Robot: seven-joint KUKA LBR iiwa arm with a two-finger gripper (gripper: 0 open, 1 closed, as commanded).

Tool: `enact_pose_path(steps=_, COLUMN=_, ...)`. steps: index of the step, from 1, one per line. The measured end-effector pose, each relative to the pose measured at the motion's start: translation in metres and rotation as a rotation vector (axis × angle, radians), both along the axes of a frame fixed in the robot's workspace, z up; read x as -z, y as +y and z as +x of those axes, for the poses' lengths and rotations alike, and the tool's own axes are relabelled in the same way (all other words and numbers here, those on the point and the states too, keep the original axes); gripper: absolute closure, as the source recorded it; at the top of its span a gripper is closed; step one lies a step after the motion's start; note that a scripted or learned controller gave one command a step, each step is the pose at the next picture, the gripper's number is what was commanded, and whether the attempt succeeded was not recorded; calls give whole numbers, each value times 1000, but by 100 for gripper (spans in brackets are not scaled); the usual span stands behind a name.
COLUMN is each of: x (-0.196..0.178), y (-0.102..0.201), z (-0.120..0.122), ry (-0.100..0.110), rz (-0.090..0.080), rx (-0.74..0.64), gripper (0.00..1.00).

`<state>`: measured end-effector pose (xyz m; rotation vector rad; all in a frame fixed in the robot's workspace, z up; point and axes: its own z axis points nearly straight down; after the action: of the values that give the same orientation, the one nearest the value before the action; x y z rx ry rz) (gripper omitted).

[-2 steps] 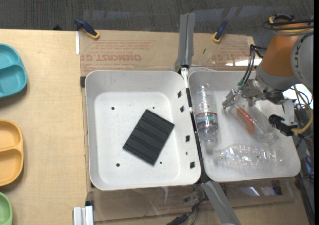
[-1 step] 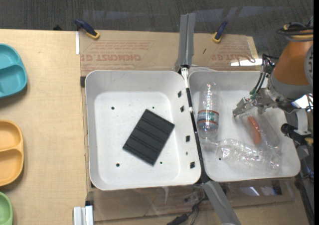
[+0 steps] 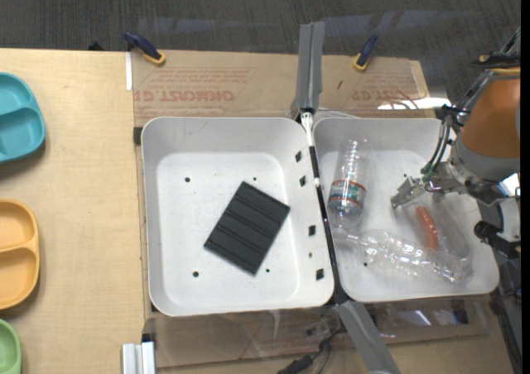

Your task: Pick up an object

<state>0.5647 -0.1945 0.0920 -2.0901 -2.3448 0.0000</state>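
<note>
You see the gripper [image 3: 407, 194] low in the right bin [image 3: 389, 134], fingers spread, beside an orange object [image 3: 427, 227] and clear plastic bottle [image 3: 348, 183]; a black pad [image 3: 247, 227] lies in the left bin [image 3: 166, 198].

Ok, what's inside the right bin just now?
In the right bin: an upright-lying clear bottle, a crumpled clear bottle, an orange marker. The pincer hovers over it; what lies under the arm is hidden.

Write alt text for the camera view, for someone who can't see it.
A grey arm's end effector hangs over the right bin, above an orange object and beside two clear plastic bottles, one upright-lying, one crumpled. The left bin holds a black ridged slab.
</note>
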Motion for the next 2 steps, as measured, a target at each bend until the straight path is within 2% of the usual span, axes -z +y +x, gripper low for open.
enact_pose_path(steps=1, x=0, y=1, z=-34, ry=-2, rz=-1, rx=-46, gripper=0)
enact_pose_path(steps=2, x=-10, y=0, z=-33, ry=-4, rz=-1, rx=-42, gripper=100)
